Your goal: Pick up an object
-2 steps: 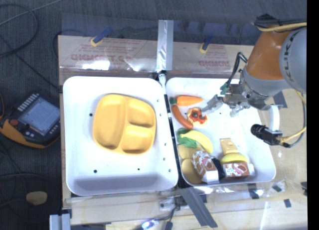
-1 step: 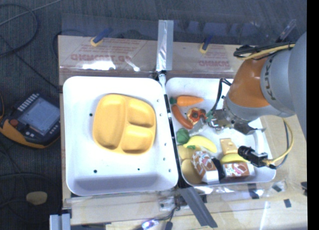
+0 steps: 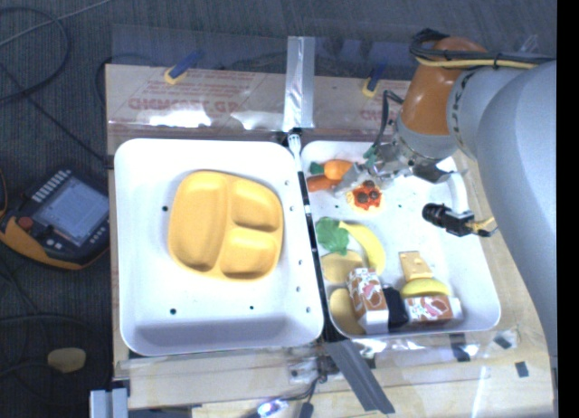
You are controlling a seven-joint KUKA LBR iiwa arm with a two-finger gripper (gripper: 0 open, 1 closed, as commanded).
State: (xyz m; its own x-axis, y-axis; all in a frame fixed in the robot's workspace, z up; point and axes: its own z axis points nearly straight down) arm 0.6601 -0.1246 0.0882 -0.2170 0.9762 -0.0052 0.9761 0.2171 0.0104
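End effector (image 3: 387,165) hangs low over the right bin (image 3: 470,226); an orange toy (image 3: 366,194) just below it, a carrot (image 3: 327,172) beside it.

Handheld pendant (image 3: 61,219) on floor, cables (image 3: 36,36) nearby.

Grey arm (image 3: 507,127) reaches in from the right, claw (image 3: 387,161) lowered, wrist angled down

Open floor mid right bin (image 3: 470,253); toys (image 3: 398,303) crowded along its near-left side
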